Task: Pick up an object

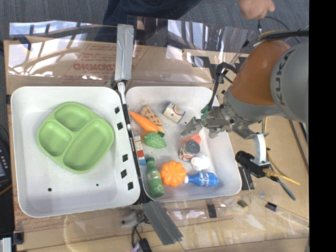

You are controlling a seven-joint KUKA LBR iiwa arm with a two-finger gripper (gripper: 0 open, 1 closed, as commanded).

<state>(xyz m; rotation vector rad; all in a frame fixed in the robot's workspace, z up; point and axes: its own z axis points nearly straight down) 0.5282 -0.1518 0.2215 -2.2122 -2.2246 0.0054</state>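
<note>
Pincer: the gripper [193, 127] hangs low in the right bin [223, 164], on the side the arm comes in from. I can't tell if it is spread or pressed together. I see nothing pinched in it.
Nearest thing: a small round toy with red and dark parts [190, 149] sits just under the pincer tip, a little toward the front of the bin. In my view this is the easy one to grab.
Its shape: it looks round, so it has no long side to line up with.
Next to it: a white ball [200, 163] sits just past the round toy, farther to the front.
Other things: a small can [174, 112] lies just to the back-left of the pincer. A carrot [144, 122] lies farther left, slanted.
Farthest: an orange pumpkin [173, 173] and a blue bottle [204, 179] lie well to the front.
Arm pose: the arm [262, 77] reaches in from the right and bends down, wrist tipped into the bin.
Next move: I think the pincer needs a short drop down and forward.
</note>
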